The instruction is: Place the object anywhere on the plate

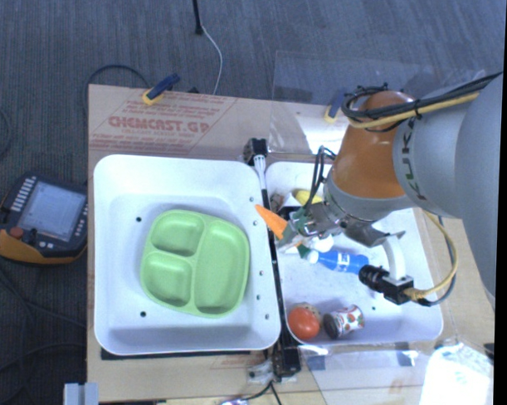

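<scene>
Gripper (296, 228) sits mid-frame at the bins' divider; an orange carrot (270, 218) lies at its tip. Cannot tell whether anything is grasped. Green plate (195, 261) lies left of centre. Advice: confirm grip, lift clear of divider, release over a compartment.

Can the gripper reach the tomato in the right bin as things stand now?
Probably yes. The tomato lies uncovered near the right bin's front wall, beside a small can, and the gripper hovers further back with nothing between them.
</scene>
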### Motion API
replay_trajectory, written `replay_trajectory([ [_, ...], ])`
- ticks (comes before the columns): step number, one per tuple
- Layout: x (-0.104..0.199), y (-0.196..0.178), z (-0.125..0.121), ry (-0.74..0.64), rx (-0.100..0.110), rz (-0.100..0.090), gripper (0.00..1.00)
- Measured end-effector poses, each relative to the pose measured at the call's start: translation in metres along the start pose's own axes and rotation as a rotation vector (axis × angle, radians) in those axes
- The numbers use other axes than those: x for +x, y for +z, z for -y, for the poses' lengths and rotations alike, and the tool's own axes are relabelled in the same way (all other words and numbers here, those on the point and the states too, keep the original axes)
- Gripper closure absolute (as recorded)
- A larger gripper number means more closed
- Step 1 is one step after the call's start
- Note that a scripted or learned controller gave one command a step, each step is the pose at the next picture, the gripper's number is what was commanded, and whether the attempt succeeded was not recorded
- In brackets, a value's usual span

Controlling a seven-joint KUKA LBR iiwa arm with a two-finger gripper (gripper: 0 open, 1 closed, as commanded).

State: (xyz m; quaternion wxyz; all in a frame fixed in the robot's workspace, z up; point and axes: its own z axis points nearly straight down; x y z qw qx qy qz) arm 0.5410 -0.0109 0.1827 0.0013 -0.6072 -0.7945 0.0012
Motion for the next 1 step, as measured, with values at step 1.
replay_trajectory([
  [1,-0.0001,0.0000,0.0000,0.000,0.000,0.000,0.00],
])
